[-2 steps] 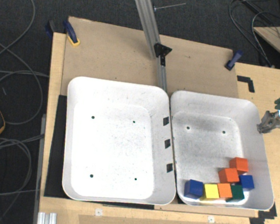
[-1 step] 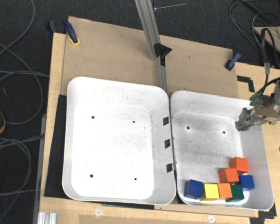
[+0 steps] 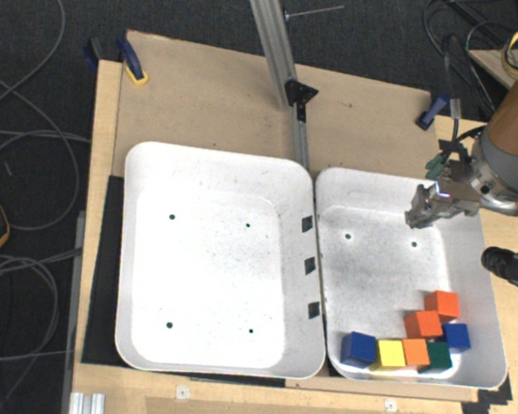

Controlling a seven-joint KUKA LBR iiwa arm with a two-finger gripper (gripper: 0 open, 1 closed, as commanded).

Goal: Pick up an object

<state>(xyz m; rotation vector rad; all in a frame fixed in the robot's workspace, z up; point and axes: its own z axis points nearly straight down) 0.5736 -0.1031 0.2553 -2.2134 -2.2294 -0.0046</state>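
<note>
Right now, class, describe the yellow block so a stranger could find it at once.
Start at the right-hand white bin and go to its near right corner, where a cluster of small blocks sits. In the front row, the yellow block lies between the blue block and an orange block. It is the only yellow one in the cluster.

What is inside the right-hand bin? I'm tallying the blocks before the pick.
Inside the right bin, its near right corner holds a cluster: blue block, yellow, three orange and a green one, partly hidden. The gripper hangs over the far end.
</note>
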